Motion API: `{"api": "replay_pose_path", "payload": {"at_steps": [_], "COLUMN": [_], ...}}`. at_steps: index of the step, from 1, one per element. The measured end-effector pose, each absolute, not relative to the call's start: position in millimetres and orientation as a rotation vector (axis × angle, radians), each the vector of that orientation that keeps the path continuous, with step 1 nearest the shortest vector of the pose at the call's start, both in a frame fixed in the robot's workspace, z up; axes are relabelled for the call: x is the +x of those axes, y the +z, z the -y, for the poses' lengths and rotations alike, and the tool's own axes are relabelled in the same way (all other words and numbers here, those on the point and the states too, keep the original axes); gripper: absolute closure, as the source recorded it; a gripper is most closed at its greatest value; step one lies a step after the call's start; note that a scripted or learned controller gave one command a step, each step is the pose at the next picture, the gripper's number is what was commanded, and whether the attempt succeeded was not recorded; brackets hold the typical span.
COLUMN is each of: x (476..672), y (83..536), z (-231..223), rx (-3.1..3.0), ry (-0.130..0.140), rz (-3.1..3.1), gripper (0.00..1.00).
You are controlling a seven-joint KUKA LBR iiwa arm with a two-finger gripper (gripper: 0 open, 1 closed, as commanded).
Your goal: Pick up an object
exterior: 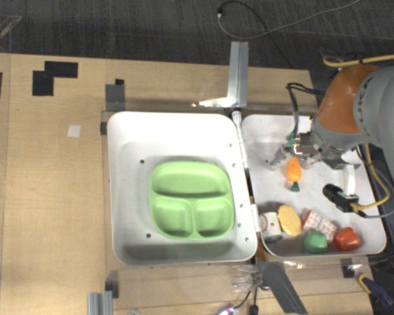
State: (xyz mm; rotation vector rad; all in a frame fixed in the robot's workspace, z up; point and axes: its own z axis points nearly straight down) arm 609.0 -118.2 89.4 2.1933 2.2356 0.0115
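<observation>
gripper: two-finger gripper [297,153] on the grey arm, low over the upper middle of the right shallow white bin [266,189]; apart or together, cannot tell, too small here.
target: orange carrot-shaped toy with a green tip [293,170], directly below the gripper in frame, touching it or just beside. It lies top-to-bottom in frame, green end down. Gripped or not: cannot tell.
step: judged as securing the carrot before the lift.
do it well: clamp across the thick orange body, not the tapering green end. Centre on it, close firmly, then lift straight up; the smooth rounded shape may squirt out.
clearance: bare bin floor around the carrot, nothing to bump.
nearby: small white-and-red can [270,223], yellow oval piece [289,220], red-and-white packet [320,223], green round toy [316,242] and red round toy [346,239] sit along the bin's lower edge, apart from the carrot.
left: left white bin [128,176] holds a green plastic divided tray [190,199], not involved.
</observation>
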Motion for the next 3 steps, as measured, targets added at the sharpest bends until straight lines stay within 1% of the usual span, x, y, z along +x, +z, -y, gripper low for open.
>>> {"api": "replay_pose_path", "payload": {"at_steps": [1, 2, 3], "x": [641.0, 610.9, 612.9], "y": [187, 99, 111], "z": [45, 103, 102], "rx": [2.380, 2.261, 2.255], "ry": [0.006, 0.003, 0.010], "rz": [-2.045, -2.177, -2.177], "gripper": [0.00, 0.00, 1.00]}}
